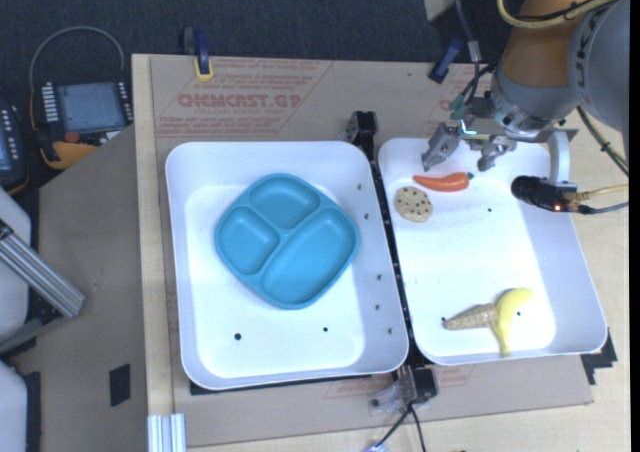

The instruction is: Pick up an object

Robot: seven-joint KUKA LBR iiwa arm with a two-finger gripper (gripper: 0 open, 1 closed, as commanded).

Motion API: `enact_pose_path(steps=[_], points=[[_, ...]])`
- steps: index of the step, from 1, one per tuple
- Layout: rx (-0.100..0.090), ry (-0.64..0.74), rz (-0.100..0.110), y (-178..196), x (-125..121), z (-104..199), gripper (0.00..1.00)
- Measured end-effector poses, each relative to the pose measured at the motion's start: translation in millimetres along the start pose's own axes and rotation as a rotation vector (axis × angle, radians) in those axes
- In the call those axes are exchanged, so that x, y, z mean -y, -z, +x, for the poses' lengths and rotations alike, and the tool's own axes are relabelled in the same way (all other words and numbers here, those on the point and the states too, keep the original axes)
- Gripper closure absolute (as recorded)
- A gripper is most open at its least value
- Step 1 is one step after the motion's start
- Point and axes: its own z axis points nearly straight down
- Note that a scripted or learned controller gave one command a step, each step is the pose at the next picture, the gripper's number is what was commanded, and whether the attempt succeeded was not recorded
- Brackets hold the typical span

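My gripper (463,154) hangs over the far end of the right bin (560,270), its two fingers spread apart with nothing between them. Just below it lies a small orange-red carrot-like piece (442,181) on the bin floor. A round speckled cookie (412,203) rests to the left of that piece. Near the bin's front edge lie a yellow banana (510,316) and a tan cone-shaped item (470,317), touching each other.
The left bin (200,340) holds a blue divided plate (287,239). A black clamp (361,127) sits between the bins at the far edge. A screen device (85,106) stands off the bench at the far left.
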Motion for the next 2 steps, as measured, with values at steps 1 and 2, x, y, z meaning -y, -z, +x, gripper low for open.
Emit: enact_pose_path(steps=[1, 2], points=[[0.000, -0.001, -0.003, -49.5, 2.4, -9.4, 0.00], [-0.002, -0.001, -0.007, -98.3, 0.8, -8.7, 0.00]])
